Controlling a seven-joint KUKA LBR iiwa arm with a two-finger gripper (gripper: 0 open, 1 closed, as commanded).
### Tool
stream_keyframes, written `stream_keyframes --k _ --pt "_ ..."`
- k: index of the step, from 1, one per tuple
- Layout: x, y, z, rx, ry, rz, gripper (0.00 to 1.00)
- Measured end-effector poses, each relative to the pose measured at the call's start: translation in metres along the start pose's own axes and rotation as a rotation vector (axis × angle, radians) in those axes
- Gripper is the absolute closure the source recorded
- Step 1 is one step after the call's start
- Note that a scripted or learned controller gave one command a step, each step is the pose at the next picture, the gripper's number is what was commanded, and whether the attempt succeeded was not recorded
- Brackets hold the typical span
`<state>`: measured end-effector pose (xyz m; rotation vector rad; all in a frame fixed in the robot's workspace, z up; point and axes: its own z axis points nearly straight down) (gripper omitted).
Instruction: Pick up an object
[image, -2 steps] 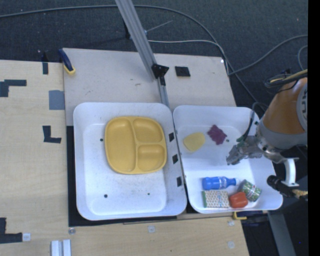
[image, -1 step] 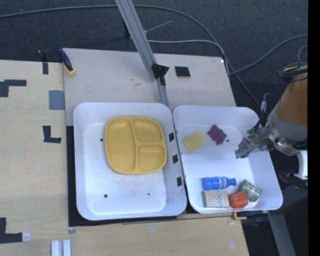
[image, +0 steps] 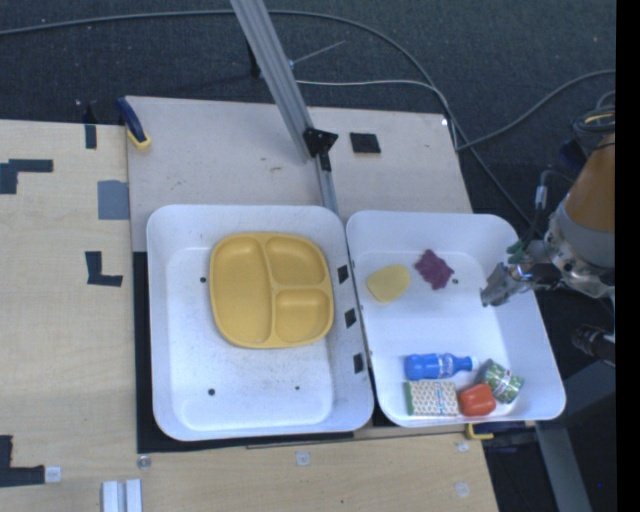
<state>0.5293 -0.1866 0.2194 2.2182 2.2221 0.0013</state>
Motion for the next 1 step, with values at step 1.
stream_keyframes --k 1 --pt "0.0555 0.0019 -0.0101 0.002 0.003 -0.005 1.0"
